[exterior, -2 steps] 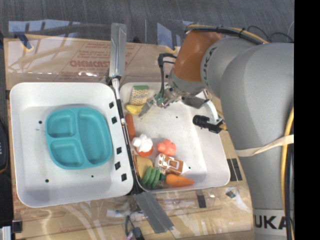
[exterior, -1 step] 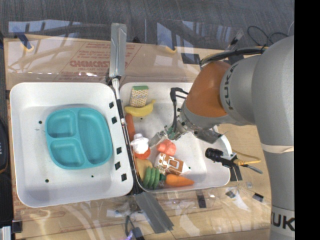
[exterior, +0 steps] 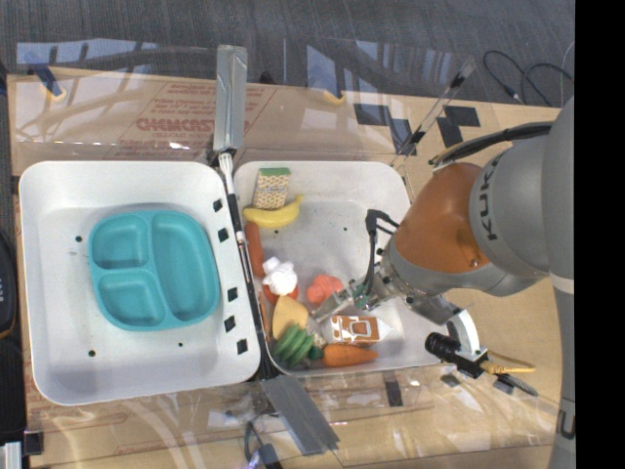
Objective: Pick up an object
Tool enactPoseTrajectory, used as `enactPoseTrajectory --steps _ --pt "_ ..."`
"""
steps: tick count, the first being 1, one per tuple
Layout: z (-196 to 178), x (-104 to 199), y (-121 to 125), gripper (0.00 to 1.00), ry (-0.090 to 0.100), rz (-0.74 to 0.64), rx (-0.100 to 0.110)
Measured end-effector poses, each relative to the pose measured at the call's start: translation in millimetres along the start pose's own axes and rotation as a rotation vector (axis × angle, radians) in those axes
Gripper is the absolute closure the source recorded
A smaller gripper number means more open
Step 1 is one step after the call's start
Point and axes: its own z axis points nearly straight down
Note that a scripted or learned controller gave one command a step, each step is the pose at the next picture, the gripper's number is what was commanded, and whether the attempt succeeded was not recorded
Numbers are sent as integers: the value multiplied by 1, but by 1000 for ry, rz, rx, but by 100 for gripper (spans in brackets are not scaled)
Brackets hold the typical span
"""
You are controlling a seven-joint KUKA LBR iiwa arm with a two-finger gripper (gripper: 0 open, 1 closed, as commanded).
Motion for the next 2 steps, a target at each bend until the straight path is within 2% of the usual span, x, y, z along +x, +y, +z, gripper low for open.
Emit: enactPoseTrajectory --steps 1,2 --pt "1 -31 40 0 3 211 6" --pt "3 -34 117 0 4 268 7"
